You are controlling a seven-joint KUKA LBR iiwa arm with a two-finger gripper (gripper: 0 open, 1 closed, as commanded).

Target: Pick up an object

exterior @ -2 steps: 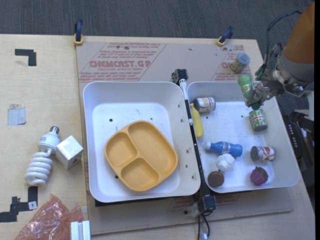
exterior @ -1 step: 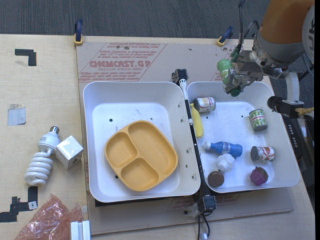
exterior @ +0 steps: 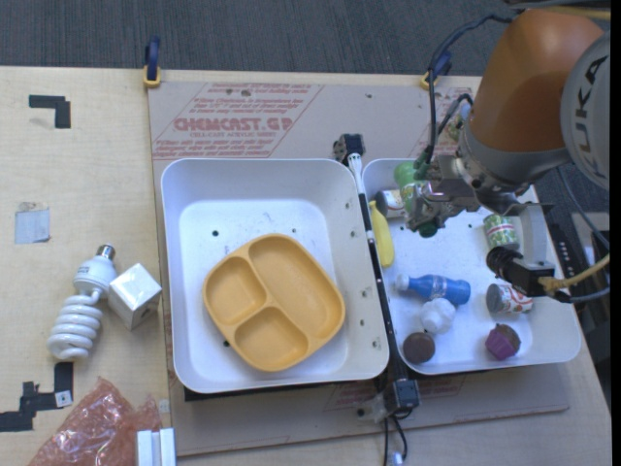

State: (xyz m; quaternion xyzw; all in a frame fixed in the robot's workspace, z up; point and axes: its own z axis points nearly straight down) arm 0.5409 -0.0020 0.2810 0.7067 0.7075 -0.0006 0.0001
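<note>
The right bin (exterior: pixel 553 343) holds several small objects. A yellow banana-shaped piece (exterior: pixel 382 239) lies along its left wall. A blue bottle (exterior: pixel 436 287) rests on its side near the middle, with a white lump (exterior: pixel 438 315) just below it. A brown ball (exterior: pixel 419 347) and a purple object (exterior: pixel 503 341) sit near the front edge. A green-labelled can (exterior: pixel 501 230) and a second can (exterior: pixel 508 299) stand at the right. A green object (exterior: pixel 408 174) shows at the back left. My gripper (exterior: pixel 427 214) hangs over the bin's back left part, right of the yellow piece and above the blue bottle.
The left bin (exterior: pixel 184 221) holds a yellow divided plate (exterior: pixel 274 302). On the bench to the left lie a spiral light bulb (exterior: pixel 80 309), a white cube (exterior: pixel 134 294) and a crumpled pink bag (exterior: pixel 97 425). The grey and orange arm (exterior: pixel 534 85) covers the right bin's back right.
</note>
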